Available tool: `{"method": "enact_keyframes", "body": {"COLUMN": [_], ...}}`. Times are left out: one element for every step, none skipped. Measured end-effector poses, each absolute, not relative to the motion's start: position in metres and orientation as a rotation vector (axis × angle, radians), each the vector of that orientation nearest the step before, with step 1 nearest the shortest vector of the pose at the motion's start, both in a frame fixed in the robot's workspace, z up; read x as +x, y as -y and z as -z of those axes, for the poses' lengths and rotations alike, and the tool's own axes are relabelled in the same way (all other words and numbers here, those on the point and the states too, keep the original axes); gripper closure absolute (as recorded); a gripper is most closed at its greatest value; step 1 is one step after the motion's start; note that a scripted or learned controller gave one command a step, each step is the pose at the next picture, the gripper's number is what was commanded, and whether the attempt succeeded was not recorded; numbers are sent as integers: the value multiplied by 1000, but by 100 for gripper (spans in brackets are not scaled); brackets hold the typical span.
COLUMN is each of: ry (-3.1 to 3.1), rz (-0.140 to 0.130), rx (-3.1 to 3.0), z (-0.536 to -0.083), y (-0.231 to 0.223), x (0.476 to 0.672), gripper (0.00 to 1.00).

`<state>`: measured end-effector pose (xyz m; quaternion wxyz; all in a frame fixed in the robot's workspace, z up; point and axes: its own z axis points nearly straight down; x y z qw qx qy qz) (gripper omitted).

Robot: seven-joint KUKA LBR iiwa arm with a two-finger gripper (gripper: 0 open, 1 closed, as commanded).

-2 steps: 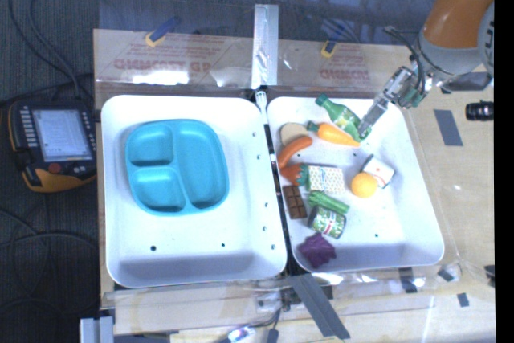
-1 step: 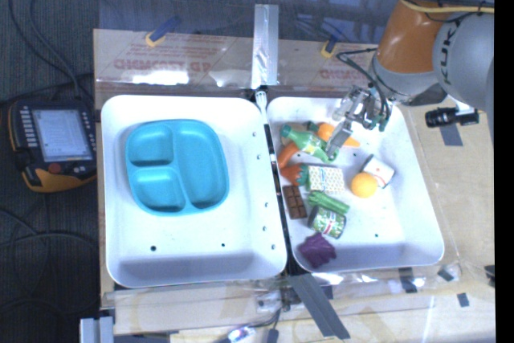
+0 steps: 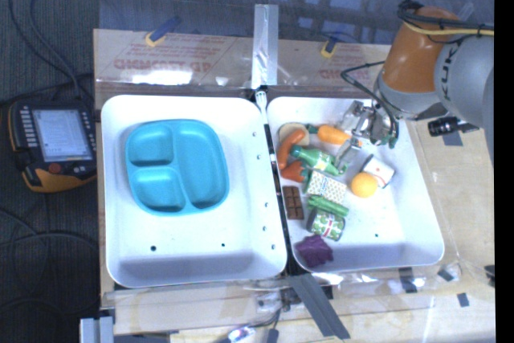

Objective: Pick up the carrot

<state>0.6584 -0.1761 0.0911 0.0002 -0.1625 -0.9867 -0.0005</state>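
Right bin (image 3: 418,249) crowded: green bottle (image 3: 316,160), checkered box (image 3: 326,188), green can (image 3: 325,222), chocolate bar (image 3: 294,202), purple grapes (image 3: 316,251), orange fruit (image 3: 364,185). Carrot (image 3: 332,134), small, orange, lies upper middle of that bin, just left of pincer (image 3: 367,127); pincer grip unclear. Blue tray (image 3: 175,165) in left bin (image 3: 120,253).

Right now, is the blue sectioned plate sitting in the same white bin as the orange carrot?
No, the blue sectioned plate lies in the left white bin, while the orange carrot is in the right white bin.
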Motion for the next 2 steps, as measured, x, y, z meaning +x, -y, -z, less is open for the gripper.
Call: {"method": "enact_keyframes", "body": {"ry": [3096, 3117], "rz": [9, 2], "rx": [-515, -434], "z": [-98, -252], "y": [175, 153], "x": [659, 638], "gripper": [100, 100]}}
